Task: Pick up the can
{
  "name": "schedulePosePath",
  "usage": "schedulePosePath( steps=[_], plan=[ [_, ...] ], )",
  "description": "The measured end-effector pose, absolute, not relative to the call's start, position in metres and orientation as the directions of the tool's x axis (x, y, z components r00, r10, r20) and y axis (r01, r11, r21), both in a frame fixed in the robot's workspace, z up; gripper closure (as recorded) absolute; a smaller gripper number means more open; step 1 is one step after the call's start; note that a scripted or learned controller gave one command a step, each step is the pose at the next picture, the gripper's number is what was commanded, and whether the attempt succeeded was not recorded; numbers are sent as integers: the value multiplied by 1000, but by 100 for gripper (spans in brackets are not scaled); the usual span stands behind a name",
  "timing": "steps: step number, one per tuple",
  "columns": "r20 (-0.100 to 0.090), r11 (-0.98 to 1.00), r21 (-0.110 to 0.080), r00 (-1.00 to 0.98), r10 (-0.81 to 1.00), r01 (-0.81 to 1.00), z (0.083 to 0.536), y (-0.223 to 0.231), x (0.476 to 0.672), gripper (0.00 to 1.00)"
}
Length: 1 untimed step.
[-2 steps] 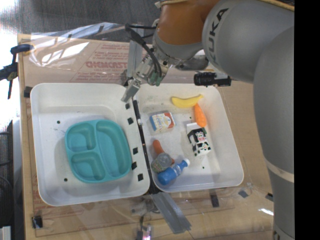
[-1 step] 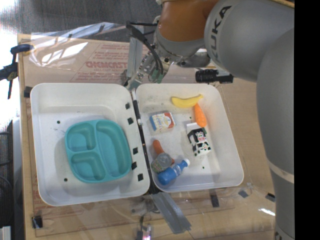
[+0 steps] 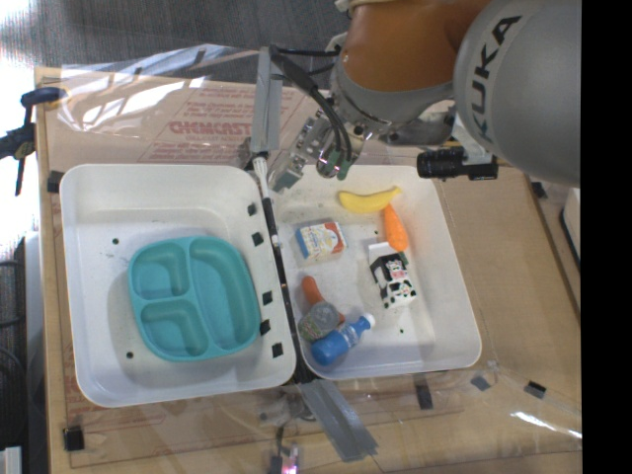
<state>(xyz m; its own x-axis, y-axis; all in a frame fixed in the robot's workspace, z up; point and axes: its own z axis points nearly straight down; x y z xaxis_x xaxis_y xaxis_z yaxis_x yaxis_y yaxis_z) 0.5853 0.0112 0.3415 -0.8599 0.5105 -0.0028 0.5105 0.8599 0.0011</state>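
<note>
My gripper (image 3: 314, 156) hangs empty, fingers spread, above the right bin's (image 3: 449, 255) far-left corner; the can (image 3: 321, 318) lies by its near-left edge (wedged against a blue bottle (image 3: 346, 341)).

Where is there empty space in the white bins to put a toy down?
The left bin has bare floor all around the teal tray, widest above it. In the right bin, the strip right of the cow carton is free. It is crowded near the can, blue bottle and divider.
</note>
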Motion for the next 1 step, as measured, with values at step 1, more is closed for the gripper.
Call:
schedulePosePath(
  steps=[1],
  plan=[
    [0,702,-2,-702,712,712,341,20,507,100]
  ],
)
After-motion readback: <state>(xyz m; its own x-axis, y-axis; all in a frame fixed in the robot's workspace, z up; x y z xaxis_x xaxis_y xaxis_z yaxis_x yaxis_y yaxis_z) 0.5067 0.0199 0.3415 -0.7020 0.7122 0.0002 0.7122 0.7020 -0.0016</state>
